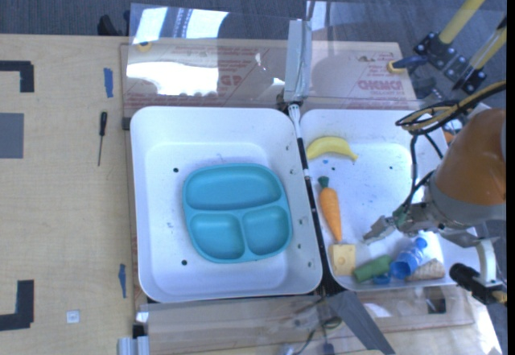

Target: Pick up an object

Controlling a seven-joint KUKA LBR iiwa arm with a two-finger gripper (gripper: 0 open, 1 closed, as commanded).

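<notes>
Camera view: gripper low in the right bin, fingers spread apart, nothing between them. It hangs over bare floor beside the pile, probably lining up on a near item. Carrot lies left of it, long axis running up-down, green top pointing to the far wall. Banana is farther back, cheese block, green piece and blue bottle along the near wall. Blue tray sits in the left bin.
</notes>
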